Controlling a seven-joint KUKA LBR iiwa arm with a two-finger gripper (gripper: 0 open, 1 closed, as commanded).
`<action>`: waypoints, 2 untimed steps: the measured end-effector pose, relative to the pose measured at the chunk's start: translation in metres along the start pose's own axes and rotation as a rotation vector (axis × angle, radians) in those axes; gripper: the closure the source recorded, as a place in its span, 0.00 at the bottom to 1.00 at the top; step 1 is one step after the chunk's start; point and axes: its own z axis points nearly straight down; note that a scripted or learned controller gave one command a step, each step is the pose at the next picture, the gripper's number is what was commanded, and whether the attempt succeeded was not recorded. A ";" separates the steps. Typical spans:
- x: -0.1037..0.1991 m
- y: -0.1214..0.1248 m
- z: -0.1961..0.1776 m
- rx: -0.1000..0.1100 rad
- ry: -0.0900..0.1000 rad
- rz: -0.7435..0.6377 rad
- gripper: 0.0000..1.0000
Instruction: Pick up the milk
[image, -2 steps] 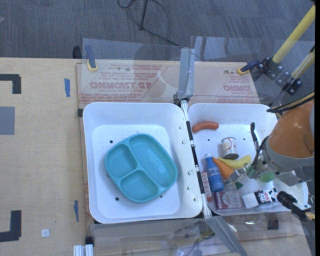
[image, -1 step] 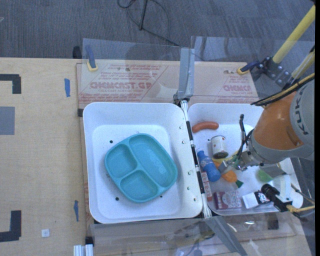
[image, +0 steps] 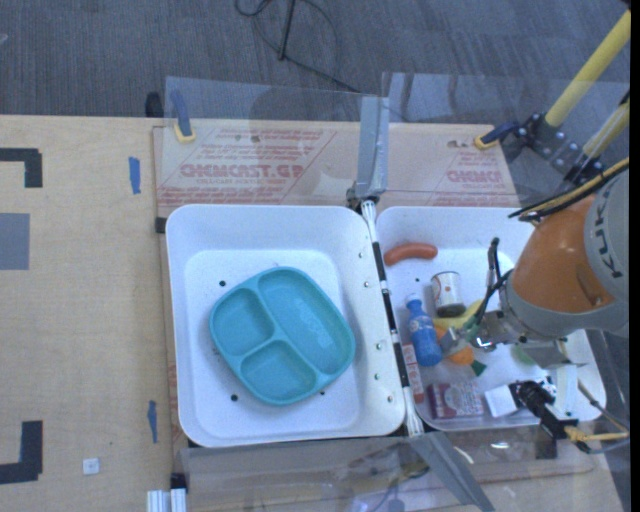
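Observation:
A maroon and white carton, which I take for the milk (image: 462, 400), lies flat near the front edge of the right bin (image: 470, 225). The arm's orange and grey wrist (image: 560, 285) leans in from the right over that bin. My gripper (image: 484, 340) hangs below the wrist, just above and behind the carton, over a cluster of small yellow, orange and green items (image: 460, 352). The wrist hides part of the gripper, and nothing visible is held.
In the right bin lie a sausage (image: 410, 252), a can (image: 446, 292) and a blue bottle (image: 423, 335). A teal divided plate (image: 283, 335) sits in the left bin (image: 190, 300). A divider wall (image: 385, 300) separates the bins. Cables run at the right.

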 end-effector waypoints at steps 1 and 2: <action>-0.016 0.095 0.002 0.004 0.009 -0.085 0.00; 0.025 0.173 -0.093 0.014 0.015 -0.128 0.00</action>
